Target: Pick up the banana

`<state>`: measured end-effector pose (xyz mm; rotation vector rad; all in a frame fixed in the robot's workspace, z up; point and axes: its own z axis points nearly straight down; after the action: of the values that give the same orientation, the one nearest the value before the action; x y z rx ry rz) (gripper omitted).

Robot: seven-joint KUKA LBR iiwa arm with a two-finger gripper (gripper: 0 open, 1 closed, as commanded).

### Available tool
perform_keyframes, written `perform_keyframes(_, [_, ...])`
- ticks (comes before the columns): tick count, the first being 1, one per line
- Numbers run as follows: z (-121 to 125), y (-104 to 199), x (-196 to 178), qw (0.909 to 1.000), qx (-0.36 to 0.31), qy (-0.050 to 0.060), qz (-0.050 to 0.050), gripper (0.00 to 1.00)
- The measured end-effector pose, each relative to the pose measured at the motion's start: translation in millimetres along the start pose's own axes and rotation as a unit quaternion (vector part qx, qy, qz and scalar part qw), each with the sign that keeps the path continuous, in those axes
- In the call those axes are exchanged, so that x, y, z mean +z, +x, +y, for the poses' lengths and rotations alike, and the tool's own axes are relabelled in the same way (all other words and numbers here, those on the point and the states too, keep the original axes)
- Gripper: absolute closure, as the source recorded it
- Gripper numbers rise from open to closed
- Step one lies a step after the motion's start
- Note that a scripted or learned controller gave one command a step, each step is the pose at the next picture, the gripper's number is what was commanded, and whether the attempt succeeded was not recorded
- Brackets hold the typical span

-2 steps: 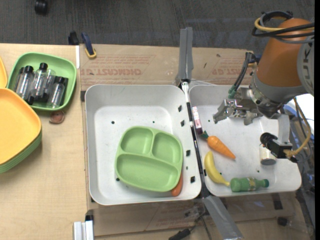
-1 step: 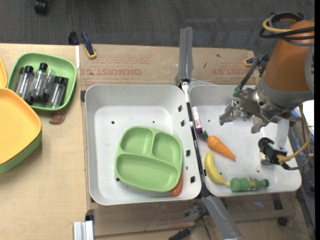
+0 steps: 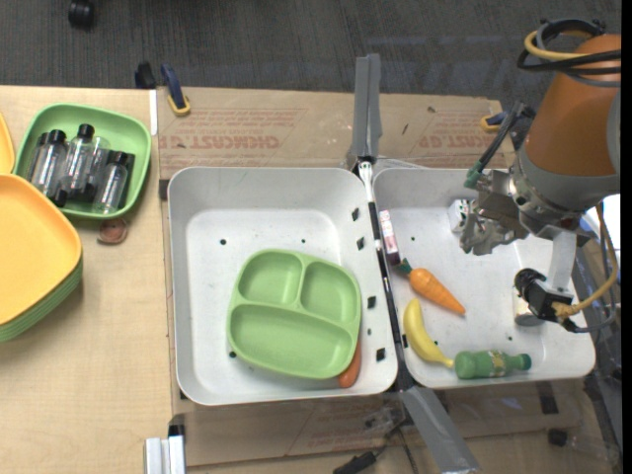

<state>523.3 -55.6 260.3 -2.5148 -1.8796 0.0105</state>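
Camera view: task not started, as I judge it. Banana lies untouched in right bin, near its left wall, between carrot and green bottle. My pincer hangs over the bin's upper part, well apart from the banana, holding nothing that I can see; spread or pressed together, cannot tell. Count: one banana, one carrot, one green bottle, two bins, one green divided plate in left bin.

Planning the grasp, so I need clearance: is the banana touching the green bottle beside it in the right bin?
Touching, as far as the camera view shows: the banana's lower tip meets the cap end of the green bottle, with no white bin floor between them.
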Motion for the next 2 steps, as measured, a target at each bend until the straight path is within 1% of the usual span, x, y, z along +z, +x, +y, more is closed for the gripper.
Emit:
perform_keyframes(1, [28.5,19.4,-4.3,0.9709,-0.240,-0.002,0.001,1.00])
perform_keyframes(2, [-4.5,-46.7,129.9,0.9796,-0.201,-0.001,0.001,1.00])
